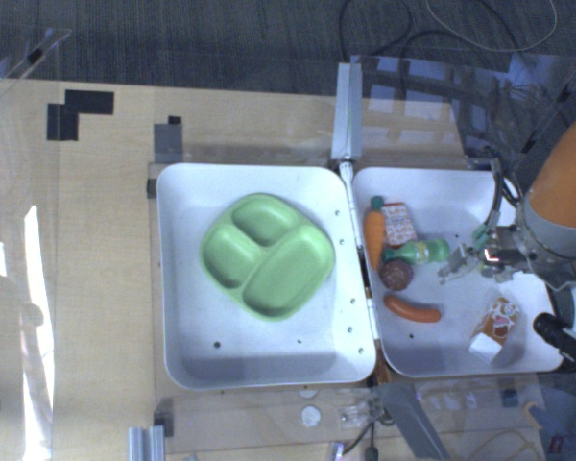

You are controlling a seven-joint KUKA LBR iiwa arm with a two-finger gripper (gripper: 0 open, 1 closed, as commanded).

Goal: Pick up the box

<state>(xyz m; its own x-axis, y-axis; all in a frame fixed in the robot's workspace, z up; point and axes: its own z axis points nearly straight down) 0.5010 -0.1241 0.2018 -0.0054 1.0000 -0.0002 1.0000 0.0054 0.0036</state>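
We see the bench (96, 286) carrying two shallow white bins side by side. The left bin (187, 353) holds a green divided plate (267, 255) with three compartments, lying flat near its middle.

In the right bin (442, 353) we find a cluster along the left wall: a toy carrot (373, 235), upright in the view with its green top toward the far edge, and just beside it a small reddish packet (398, 224) whose printing is too small for us to read. Below these lie a green bottle (419, 252) on its side, a dark round fruit (396, 275) touching it, and a red-orange sausage (412, 308) nearer the front.

The box (494, 326), a small carton with a white end and orange-brown printed faces, lies tilted in the bin's front right part, well apart from the cluster. Its label is not legible to us.

The arm reaches in from the right, and its gripper (468, 257) hangs over the bin's middle, between the bottle and the box, above and to the left of the box. We cannot tell how far it is open, and we see nothing held in it.
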